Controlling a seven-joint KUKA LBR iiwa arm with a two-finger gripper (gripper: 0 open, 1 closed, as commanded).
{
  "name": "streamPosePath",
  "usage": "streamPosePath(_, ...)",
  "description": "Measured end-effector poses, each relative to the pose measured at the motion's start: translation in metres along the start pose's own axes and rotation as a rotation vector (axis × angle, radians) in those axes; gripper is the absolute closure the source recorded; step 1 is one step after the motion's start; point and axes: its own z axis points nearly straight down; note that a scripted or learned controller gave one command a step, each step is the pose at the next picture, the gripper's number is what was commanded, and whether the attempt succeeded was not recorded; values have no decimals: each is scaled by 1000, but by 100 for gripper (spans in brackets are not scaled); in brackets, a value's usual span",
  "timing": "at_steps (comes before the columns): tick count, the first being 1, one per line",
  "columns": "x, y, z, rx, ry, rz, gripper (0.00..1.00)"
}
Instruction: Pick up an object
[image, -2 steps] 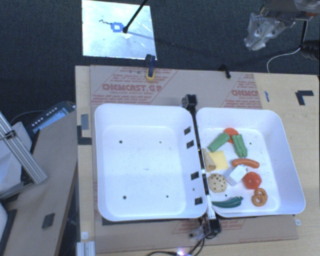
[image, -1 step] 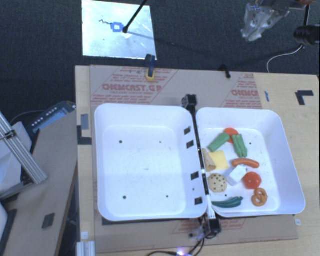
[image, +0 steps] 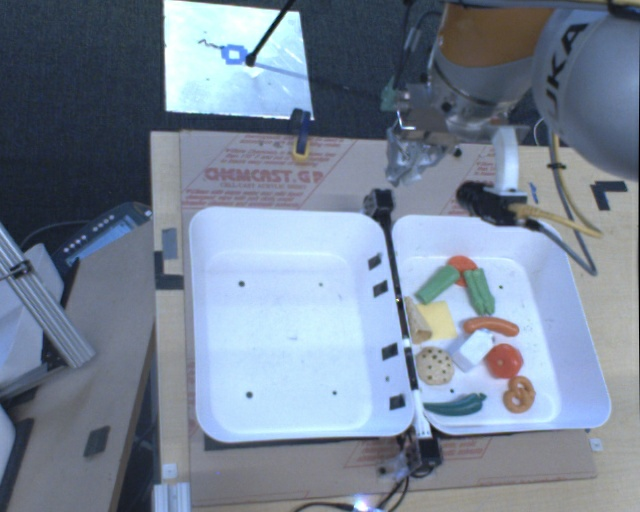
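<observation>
Hard to tell whether open or closed: grey metal two-finger gripper (image: 408, 165), blurred, poised past the far rim of the right shallow white plastic bin (image: 560, 300). Nearer and slightly right, in that bin, small plastic toy foods (image: 470, 335) in a cluster, green pepper long axis running near-far.

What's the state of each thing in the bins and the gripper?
gripper: raised above the bench behind the bins
left bin: nothing in it
right bin: holds toy food
cookie: lying flat
tomato: loose, beside white block
pretzel: lying flat
</observation>
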Motion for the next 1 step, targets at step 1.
streamPosePath(1,15,14,-174,-37,1,3,100)
